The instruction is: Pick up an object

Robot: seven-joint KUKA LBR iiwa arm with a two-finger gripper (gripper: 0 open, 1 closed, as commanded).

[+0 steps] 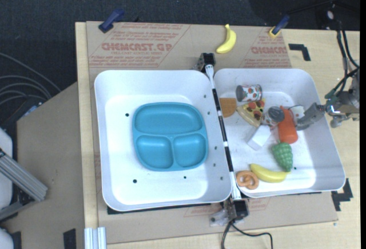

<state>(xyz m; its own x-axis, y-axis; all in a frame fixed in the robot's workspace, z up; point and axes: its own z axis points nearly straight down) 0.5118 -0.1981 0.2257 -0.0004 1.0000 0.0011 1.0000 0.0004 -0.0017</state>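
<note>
- Two white bins lie side by side on the desk (171,42); the left bin (111,127) has a blue plate (169,135) with three compartments in its middle.
- The right bin (323,150) has many small toys: a can (249,93) near the top, a pizza slice (252,112) below it, an orange carrot (287,129), a green leafy toy (282,156), a yellow banana (267,173) and a pretzel (247,180) at the bottom.
- A white block (258,138) lies tilted between the pizza slice and the green toy.
- The hand (297,118) reaches in from the right edge, just beside the carrot; I cannot tell if it is released or clenched.
- A second banana (227,42) lies on the desk above the bins.
</note>
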